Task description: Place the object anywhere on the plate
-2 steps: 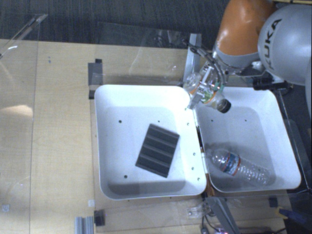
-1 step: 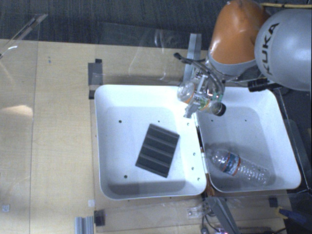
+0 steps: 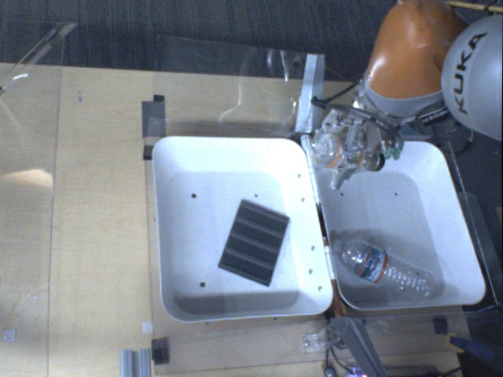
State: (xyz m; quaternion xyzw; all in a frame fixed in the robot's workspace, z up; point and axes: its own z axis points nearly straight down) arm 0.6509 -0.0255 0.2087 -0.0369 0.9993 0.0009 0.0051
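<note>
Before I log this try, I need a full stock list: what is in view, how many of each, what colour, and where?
Bins: two, white, shallow, side by side on the bench.
Ridged plate: one, dark grey to black, lying flat and turned at a slant in the left bin.
Plastic bottle: one, clear with a blue and red label, lying on its side in the near part of the right bin.
Bench: one, light wood, under both bins.
Clear panels: see-through sheets around the bench; their number is hard to tell.
Arm: one, grey with an orange band, reaching in from the right.
Gripper: one, metallic, over the far left corner of the right bin.
</note>
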